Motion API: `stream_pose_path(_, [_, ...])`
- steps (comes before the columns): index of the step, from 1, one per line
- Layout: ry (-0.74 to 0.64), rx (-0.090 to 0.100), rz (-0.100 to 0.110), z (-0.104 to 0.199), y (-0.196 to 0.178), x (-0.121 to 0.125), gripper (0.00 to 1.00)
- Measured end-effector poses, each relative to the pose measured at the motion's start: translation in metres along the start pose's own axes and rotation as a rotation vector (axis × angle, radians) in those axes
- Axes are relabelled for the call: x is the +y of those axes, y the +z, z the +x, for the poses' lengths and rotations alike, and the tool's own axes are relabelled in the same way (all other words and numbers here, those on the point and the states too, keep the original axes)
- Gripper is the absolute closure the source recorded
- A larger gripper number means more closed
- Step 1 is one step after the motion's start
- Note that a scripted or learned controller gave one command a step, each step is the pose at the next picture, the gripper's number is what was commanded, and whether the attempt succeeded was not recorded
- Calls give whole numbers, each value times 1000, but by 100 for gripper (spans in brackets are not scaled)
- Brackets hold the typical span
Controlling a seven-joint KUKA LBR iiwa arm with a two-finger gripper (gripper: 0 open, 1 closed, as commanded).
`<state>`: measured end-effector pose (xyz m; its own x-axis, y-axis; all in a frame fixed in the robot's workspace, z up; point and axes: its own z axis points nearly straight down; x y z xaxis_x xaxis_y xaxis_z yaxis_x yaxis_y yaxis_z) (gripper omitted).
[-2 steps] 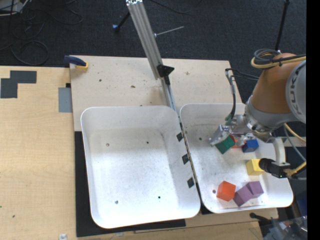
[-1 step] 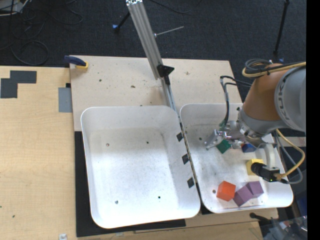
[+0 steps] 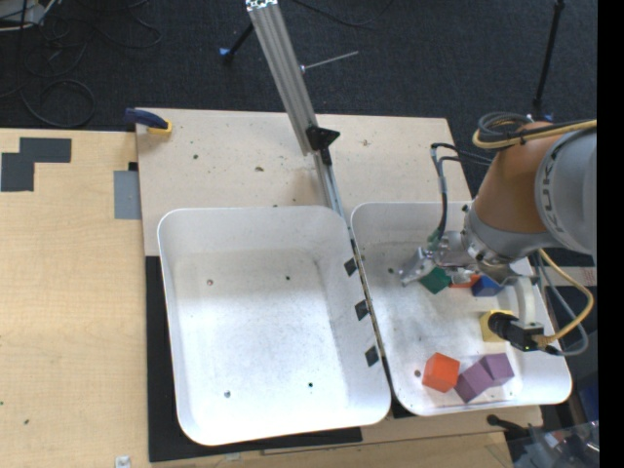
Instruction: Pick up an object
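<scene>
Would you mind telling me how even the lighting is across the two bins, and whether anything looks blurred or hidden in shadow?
In the camera view, the left bin is brightly lit on its left half and greyer toward the divider; the right bin is evenly lit; the claw over the green block looks slightly soft; the orange cube and purple block are sharp; the floor behind is dark.

Both white bins [image 3: 263, 261] look like smooth, faintly glossy plastic, speckled with dark marks. Beneath them the bench [image 3: 234, 159] is pale matt wood; behind them rises a ribbed metal rail [image 3: 288, 66].
</scene>
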<state>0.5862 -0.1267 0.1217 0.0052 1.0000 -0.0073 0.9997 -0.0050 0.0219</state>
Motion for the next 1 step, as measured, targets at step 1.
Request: stream_pose_path(1, [9, 7, 26, 0, 1, -7, 100])
